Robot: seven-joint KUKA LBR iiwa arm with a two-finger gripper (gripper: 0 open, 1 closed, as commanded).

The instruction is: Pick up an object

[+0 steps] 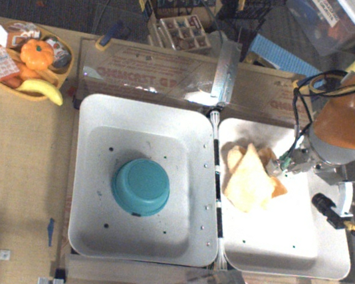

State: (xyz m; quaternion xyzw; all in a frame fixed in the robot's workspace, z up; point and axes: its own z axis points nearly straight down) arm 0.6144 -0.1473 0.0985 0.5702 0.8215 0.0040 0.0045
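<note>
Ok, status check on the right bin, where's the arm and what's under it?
End effector low over right white bin. Pale yellow cloth-like heap just beside it, orange piece at its edge. Teal round bowl upside down, left bin.

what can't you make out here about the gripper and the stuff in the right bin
- Gripper, camera view: small and blurred; open or shut is unclear.
- Pale yellow object in the right bin: too blurred to identify.
- Orange piece: mostly hidden beneath the pale object and gripper.
- Arm: cut off by the right edge.
</note>
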